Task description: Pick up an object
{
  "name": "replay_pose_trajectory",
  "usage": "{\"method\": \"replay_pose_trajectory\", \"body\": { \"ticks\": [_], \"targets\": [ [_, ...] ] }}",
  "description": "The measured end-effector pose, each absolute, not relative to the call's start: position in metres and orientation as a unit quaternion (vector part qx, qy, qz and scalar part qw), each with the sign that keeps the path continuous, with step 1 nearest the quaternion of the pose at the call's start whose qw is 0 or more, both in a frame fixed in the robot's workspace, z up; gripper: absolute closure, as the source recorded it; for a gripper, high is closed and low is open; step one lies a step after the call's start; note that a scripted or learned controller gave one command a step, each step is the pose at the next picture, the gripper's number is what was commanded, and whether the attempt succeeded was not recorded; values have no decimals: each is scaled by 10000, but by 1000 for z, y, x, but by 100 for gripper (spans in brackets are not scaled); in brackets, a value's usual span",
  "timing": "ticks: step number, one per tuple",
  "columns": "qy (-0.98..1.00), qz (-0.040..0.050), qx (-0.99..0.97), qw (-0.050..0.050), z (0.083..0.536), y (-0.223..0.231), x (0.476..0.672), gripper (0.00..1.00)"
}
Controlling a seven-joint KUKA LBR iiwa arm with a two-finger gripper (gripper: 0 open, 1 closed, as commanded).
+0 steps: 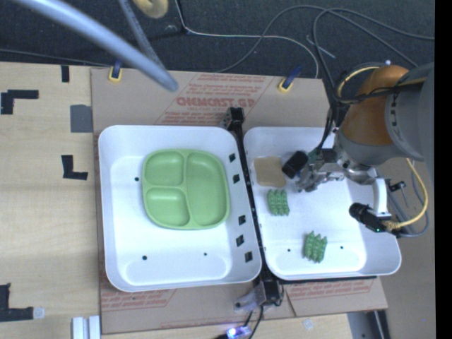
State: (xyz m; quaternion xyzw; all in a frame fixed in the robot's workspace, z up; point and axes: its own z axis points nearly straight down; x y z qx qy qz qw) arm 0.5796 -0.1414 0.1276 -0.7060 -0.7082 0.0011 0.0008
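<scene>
Gripper (305, 181) low in right bin (353, 260), over tan flat piece (268, 171); finger state cannot tell. Green ridged block (277, 203) just below-left, second green block (315, 247) nearer front wall. Best centred over one block, straight descent, clear of divider. Green sectioned plate (186, 188) in left bin (120, 210). Red print on cardboard (212, 94), unreadable.

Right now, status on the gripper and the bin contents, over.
Gripper low over right bin, finger state unclear. Tan block and two green pieces lying loose there. Green divided plate in left bin.
</scene>
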Motion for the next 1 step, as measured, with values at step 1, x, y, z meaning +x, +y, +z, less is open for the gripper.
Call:
{"method": "replay_pose_trajectory", "body": {
  "ticks": [1],
  "targets": [
    [-7074,-7,-7068,-12,170,-142,583,100]
  ]
}}
